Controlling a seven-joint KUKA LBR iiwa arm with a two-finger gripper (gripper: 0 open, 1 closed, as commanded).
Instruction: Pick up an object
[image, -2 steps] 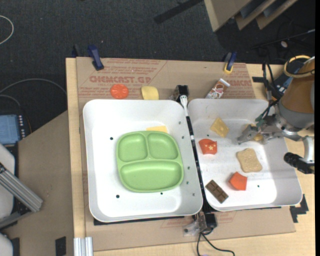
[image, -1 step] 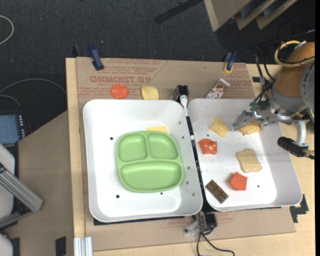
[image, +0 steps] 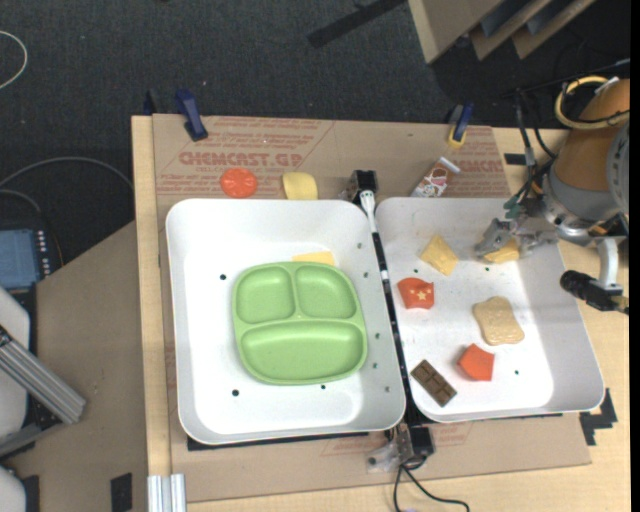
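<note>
The grey arm's two-finger gripper (image: 503, 240) is down in the shallow white right-hand bin (image: 560, 385), near its far edge towards the right corner; its metal fingers (image: 492, 240) are closed round a small pale-yellow wedge-shaped piece (image: 503, 255) that shows between and just below the tips. Just beside it, towards the bin's middle, lies a second pale-yellow cheese-like wedge (image: 438, 254); nearer the left edge sits a red block with a yellow mark (image: 417, 293); a tan biscuit-shaped piece (image: 497, 321) lies near the middle, an orange-red block (image: 476, 362) towards the near edge, and a dark brown chocolate-like bar (image: 433, 381) at the near left corner. The shallow white left-hand bin (image: 200, 300) carries a green three-compartment plastic tray (image: 298, 322), with a pale-yellow flat piece (image: 314, 258) touching its far rim. On the cardboard beyond the bins lie an orange-red round piece (image: 238, 182), a yellow lump (image: 299, 186) and a small printed wrapper (image: 432, 181).
</note>
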